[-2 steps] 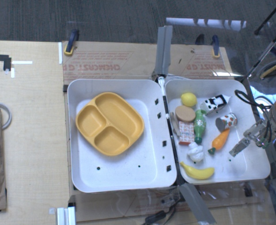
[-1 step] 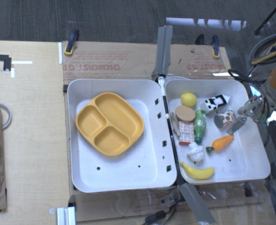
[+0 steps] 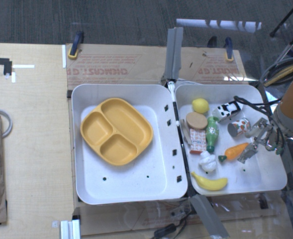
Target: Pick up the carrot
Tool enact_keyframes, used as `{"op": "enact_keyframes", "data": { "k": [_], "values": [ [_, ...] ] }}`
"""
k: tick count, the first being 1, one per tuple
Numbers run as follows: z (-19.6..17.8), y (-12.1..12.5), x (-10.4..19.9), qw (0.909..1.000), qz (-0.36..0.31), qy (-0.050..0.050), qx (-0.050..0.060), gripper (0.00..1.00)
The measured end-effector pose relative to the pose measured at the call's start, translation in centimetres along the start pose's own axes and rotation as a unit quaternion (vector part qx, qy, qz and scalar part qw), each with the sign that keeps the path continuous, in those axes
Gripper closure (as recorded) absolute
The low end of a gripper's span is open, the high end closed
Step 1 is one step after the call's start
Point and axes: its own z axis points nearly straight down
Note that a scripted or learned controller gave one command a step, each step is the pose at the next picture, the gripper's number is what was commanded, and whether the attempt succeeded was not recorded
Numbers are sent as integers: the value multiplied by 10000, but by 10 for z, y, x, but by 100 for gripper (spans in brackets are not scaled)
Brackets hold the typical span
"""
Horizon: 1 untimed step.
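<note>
The small orange toy carrot (image 3: 235, 151) lies in the right white bin (image 3: 270, 180), at 3 o'clock of the green bottle (image 3: 212, 135). The metal two-finger gripper (image 3: 253, 146) sits right at its 3 o'clock end, probably lined up for a grab, but I can't tell if it's open or closed.

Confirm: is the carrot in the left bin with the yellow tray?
No. The carrot lies in the right bin, between the green bottle and the gripper.

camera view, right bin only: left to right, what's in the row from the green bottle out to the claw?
green bottle → carrot → claw, which sits at the carrot's right end.
</note>
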Motion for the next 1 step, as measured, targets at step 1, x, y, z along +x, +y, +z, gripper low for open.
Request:
{"op": "enact_keyframes", "data": {
  "k": [1],
  "values": [
    [-31, 7, -26, 9953, 973, -12, -1, 0]
  ]
}}
